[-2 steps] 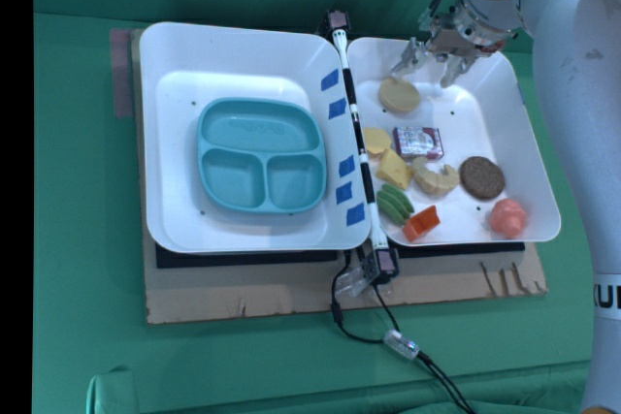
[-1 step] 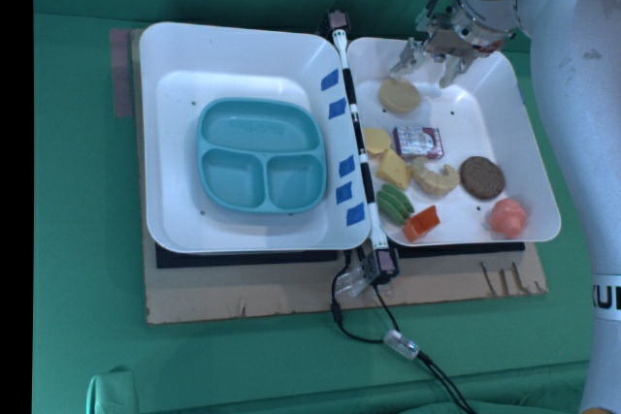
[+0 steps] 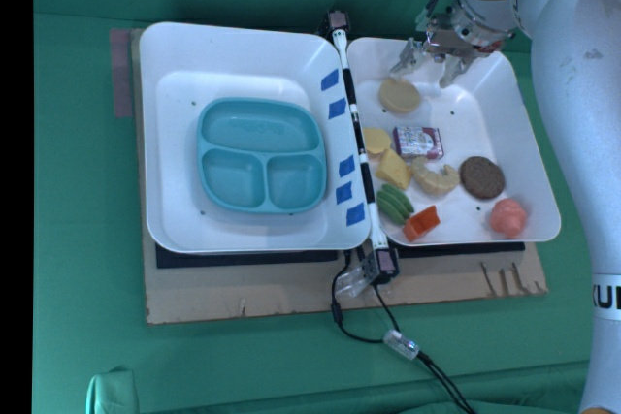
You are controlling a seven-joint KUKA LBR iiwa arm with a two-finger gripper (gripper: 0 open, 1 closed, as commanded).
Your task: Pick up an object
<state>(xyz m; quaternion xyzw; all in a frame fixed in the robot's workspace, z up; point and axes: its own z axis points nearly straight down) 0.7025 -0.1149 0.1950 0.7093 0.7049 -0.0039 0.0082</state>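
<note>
Grey arm with the orange band comes in from your right; its gripper [image 3: 433, 63] hangs over the far left part of the right white bin [image 3: 514, 107], fingers spread wide, nothing between them. Round tan cookie-like disc [image 3: 400, 95] lies just below the gripper, apart from the fingertips.

Rest of the right bin, your candidates to pick:
- small white and maroon printed packet [image 3: 418, 143], mid bin
- yellow cheese-like wedge [image 3: 393, 169], with a smaller yellow piece [image 3: 376, 141] beside it by the divider
- pale beige lumpy piece [image 3: 437, 177], touching the wedge
- dark brown round patty [image 3: 481, 177], right of it
- green pod-shaped piece [image 3: 394, 203] and orange-red block [image 3: 421, 223], near edge, close together
- pink-orange rounded piece [image 3: 507, 216], near right corner

Left white bin [image 3: 175, 63] holds a teal three-compartment plastic plate [image 3: 260, 155], flat. Blue tape squares [image 3: 342, 150] run along its right wall. Both bins sit on a brown cardboard sheet [image 3: 243, 291] on the green tabletop [image 3: 78, 208].
</note>
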